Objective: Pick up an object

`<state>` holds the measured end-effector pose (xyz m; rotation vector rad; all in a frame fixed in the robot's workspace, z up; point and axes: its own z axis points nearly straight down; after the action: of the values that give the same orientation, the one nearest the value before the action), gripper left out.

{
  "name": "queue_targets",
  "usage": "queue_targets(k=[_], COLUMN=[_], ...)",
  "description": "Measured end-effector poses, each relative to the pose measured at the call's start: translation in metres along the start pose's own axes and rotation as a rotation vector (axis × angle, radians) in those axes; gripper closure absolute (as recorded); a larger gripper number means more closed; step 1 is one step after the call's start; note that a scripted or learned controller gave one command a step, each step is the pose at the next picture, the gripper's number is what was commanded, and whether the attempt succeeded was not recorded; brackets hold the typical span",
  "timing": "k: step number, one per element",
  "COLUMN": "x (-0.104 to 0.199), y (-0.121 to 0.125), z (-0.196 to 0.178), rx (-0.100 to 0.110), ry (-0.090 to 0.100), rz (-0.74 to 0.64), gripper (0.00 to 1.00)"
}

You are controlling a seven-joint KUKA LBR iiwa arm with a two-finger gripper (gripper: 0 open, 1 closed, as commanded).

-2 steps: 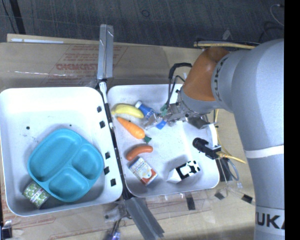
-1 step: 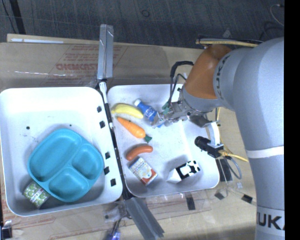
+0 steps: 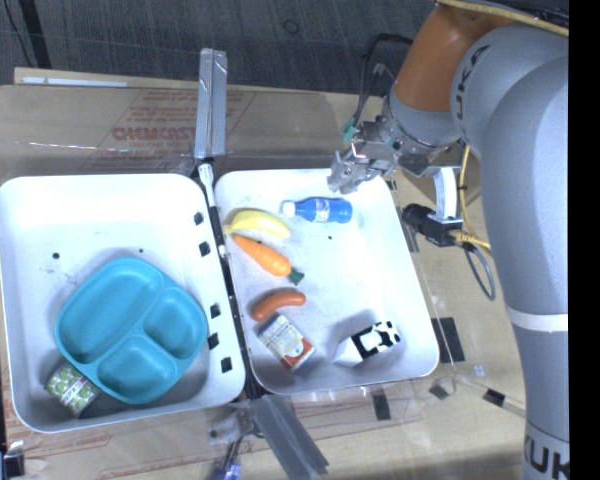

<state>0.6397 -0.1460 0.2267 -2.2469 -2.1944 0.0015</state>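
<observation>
The right bin (image 3: 405,258) holds a blue bottle with a white cap (image 3: 318,210), a yellow banana (image 3: 258,224), an orange carrot (image 3: 265,256), a reddish sausage (image 3: 278,303), a small printed carton (image 3: 285,342) and a black-and-white carton (image 3: 373,340). My gripper (image 3: 348,177) hangs over the bin's far edge, just above and to the right of the bottle. Nothing shows between its fingers.
The left bin (image 3: 40,218) contains a blue divided tray (image 3: 130,330) and a small green-patterned pack (image 3: 73,389) at its near left corner. A metal post (image 3: 211,103) stands behind the divider between the bins. Cables (image 3: 460,228) trail along the right bin's right side.
</observation>
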Motion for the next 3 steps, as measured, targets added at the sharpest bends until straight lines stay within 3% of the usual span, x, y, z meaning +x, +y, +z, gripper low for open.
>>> queue_targets(k=[1, 2, 3], x=[0.000, 0.036, 0.042], y=[0.000, -0.022, -0.097], z=[0.000, 0.136, 0.135], rx=[0.001, 0.003, 0.002], ry=[0.001, 0.001, 0.001], rz=[0.000, -0.258, -0.286], gripper=[0.00, 0.00, 0.00])
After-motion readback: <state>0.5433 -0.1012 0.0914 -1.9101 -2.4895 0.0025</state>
